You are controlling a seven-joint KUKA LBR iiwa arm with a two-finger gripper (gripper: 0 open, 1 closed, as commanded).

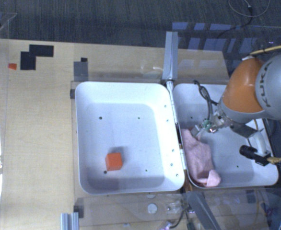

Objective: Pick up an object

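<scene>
Overhead slanted look at a pale wooden bench (35, 143) bearing two shallow white bins side by side.

In the left bin (126, 97): one small orange block (114, 161), sitting on the floor toward the near left corner, apart from every wall. Small dark dots scattered over the bin floor.

In the right bin (236, 169): a pink cloth (199, 158), crumpled and stretched along the left wall, running from about the middle of the bin down to the near left corner, with a folded lump at its near end.

Reaching in from the right: a grey arm (277, 87) with a broad orange band (243, 90), hanging over the far right part of the right bin. At its tip, the gripper (200, 128), pointing down and left, just above the far end of the pink cloth. Too small and blurred to tell whether open or closed, or whether touching the cloth. Thin black cables looping beside the wrist.

Between the bins: a grey metal post (170, 56) rising from the far edge of the divider. On the far left of the bench: black stepped tape marks (35, 56) and a tiny orange square (12, 66). Beyond the bench: dark carpet (107, 8).
</scene>
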